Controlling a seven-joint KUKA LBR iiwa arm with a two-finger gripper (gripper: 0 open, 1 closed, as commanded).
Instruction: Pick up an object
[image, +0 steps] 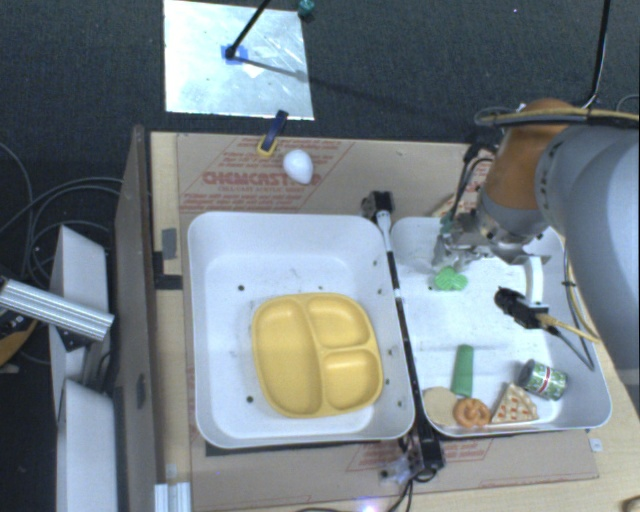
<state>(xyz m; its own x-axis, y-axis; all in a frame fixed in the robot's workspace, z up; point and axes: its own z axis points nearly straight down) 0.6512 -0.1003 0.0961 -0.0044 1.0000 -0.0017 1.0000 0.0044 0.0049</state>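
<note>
— Since the gripper (452, 258) hangs over the far left part of the right bin (590, 405), is that small green piece (450, 281) its target?

— Likely. It lies just under the gripper; whether they touch I cannot tell.

— Is the pincer released or clenched?

— I cannot tell; the wrist hides it.

— How will it handle?

— Probably light, perhaps soft plastic, easily nudged. Take it across its narrow middle.

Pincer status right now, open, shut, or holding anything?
Pincer: cannot be told from this view. It sits low over the right bin, right above the small green object; a grasp on that object cannot be confirmed.
</note>
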